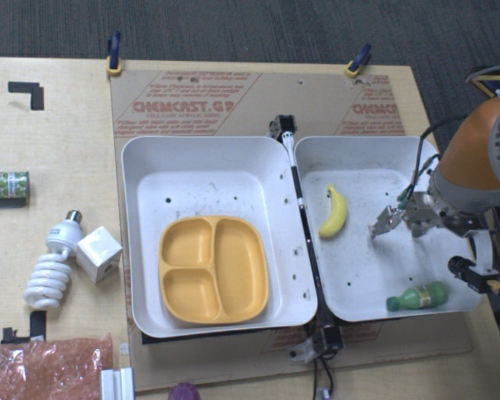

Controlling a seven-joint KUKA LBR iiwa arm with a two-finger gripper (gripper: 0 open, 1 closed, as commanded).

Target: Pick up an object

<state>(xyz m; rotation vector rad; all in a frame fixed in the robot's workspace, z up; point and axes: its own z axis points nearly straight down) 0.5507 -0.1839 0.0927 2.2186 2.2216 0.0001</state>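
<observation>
The gripper (382, 226) hangs over the right bin (358, 152); I can't tell its state from here. The banana (334, 212) lies just to its left in that bin, long axis running nearly top to bottom, the green bottle (417, 297) below.

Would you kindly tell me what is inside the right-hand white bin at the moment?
The right bin holds a banana, a green bottle and the end effector. The arm covers its right edge.

open floor between banana (334, 212), bottle (417, 297)
</observation>
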